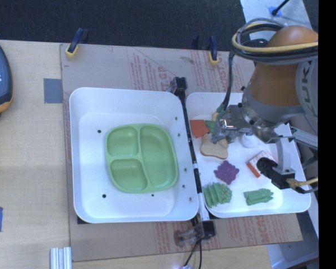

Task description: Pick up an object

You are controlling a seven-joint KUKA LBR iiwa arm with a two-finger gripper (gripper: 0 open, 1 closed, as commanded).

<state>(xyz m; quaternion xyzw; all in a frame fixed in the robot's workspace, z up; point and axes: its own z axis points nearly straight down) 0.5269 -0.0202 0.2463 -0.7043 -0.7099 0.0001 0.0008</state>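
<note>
Camera view is showing the pincer hanging just above the tan cookie-shaped piece in the right bin, piece lying just below-left of it, long axis roughly left-right; finger state I cannot tell.

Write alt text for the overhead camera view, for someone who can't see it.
A grey and orange robot arm reaches from the right over the right white bin, which holds small toy foods: a tan piece, purple piece and two green pieces. The left white bin holds a green divided plate.
</note>
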